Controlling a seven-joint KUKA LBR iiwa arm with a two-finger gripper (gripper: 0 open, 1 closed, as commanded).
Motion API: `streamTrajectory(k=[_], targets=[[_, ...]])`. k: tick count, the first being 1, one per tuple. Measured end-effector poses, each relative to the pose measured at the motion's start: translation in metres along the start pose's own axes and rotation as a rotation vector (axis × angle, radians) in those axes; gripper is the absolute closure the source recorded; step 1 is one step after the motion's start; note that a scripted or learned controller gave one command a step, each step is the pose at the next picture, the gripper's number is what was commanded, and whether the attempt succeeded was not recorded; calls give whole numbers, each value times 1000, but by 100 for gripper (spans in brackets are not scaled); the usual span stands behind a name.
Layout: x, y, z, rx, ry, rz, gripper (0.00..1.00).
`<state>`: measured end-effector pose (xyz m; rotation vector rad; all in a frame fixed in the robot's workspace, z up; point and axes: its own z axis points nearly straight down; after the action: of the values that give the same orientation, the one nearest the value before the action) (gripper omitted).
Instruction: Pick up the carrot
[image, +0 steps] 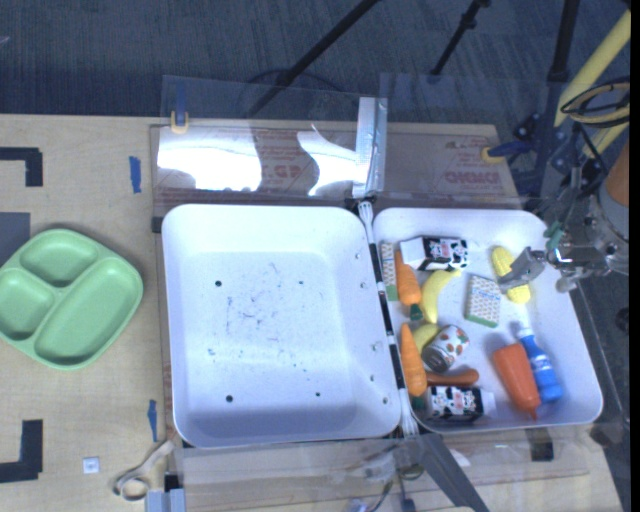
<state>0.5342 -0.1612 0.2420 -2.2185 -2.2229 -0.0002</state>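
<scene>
Bright, soft (glare on rear panel (250, 160))

Place: a robotics lab or test cell, not a home or shop.
Landmark: the left white bin (265, 320), 1 of 2 shallow bins set side by side on a pale plywood bench (70, 150).
Right of it: the second white bin (580, 345) with toy food and small packets jumbled inside.
Behind it: clear plastic screens (270, 130) patched with silver tape (368, 145), and beyond them dark carpet with black tripod legs (330, 45).
Left of it: black tape corner marks (28, 165) and blue tape tabs (134, 172) on the bench, plus a green divided tray (68, 298).
Far right of it: loose cables and a yellow hose (598, 60).
</scene>
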Motion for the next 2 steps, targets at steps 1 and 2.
streamTrajectory(k=[1, 2], targets=[[3, -16, -50, -2, -1, 47, 0], [10, 45, 15, -2, -1, 15, 0]])
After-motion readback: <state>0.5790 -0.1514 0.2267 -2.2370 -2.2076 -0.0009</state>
